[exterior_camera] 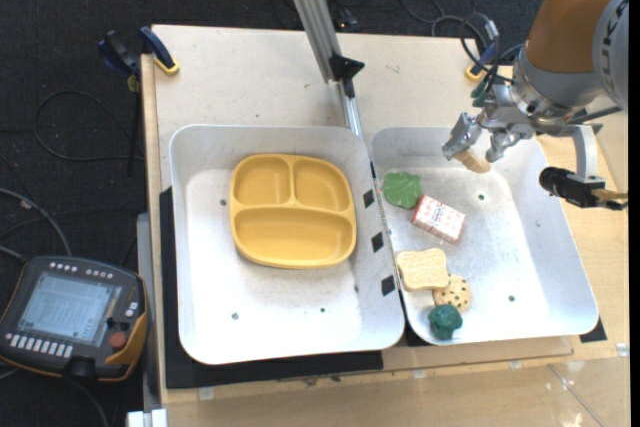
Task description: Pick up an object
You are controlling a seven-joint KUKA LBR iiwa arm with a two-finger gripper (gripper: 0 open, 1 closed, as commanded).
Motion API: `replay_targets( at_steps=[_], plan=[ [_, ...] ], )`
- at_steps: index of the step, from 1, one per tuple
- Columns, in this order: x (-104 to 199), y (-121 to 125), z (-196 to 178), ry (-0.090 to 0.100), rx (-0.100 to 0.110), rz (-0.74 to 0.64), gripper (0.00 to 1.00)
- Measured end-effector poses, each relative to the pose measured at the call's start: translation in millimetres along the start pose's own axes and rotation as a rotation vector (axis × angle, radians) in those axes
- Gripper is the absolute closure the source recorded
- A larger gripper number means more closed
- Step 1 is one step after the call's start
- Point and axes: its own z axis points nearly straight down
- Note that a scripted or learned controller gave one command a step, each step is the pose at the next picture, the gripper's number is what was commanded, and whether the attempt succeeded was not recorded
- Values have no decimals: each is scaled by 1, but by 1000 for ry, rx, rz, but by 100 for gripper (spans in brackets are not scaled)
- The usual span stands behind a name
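My gripper [478, 145] hangs over the far part of the right bin [540, 245], with its two fingers spread apart and open. A small tan piece [479, 162] shows just below the fingertips; I cannot tell if it is touched. Nearer the bin's left side lie a flat green piece [402, 189], a pink and white box [438, 218], a slice of toast [421, 269], a cookie [456, 292] and a dark green broccoli piece [445, 319]. All of these lie apart from the gripper, to its lower left.
A yellow divided plate [293, 210] sits in the left bin [200, 305]. A slanted metal pole [310, 0] ends at the bins' shared far edge. A teach pendant [70, 315] lies off the bench at lower left.
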Motion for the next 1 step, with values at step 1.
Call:
replay_targets(
  at_steps=[1],
  plan=[
    [45, -15, 8, 0, 1, 0, 100]
  ],
)
